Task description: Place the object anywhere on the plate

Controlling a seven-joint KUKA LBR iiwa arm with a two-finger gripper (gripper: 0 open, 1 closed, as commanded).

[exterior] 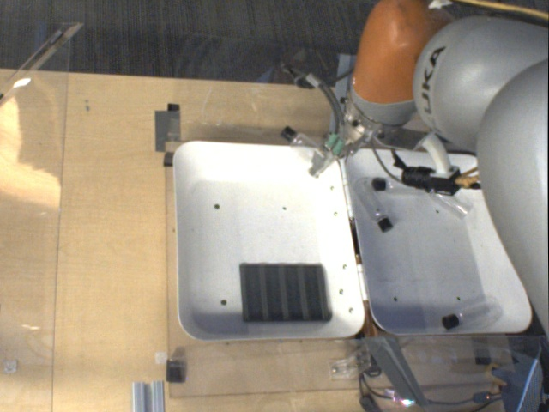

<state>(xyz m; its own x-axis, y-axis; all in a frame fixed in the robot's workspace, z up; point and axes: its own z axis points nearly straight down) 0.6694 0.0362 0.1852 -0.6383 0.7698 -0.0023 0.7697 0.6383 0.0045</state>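
Claw (330,151) above the far rim between both bins

You cannot tell its grip or whether it carries anything. The dark ribbed plate (285,292) lies bare in the left bin (206,230), so placing looks undone; no object can be identified.

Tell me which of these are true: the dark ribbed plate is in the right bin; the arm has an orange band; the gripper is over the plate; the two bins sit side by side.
1. The dark ribbed plate lies in the right bin. False: it lies in the left bin.
2. The arm has an orange band. True.
3. The gripper is over the plate. False: it is near the left bin's far right corner.
4. The bins sit side by side. True.
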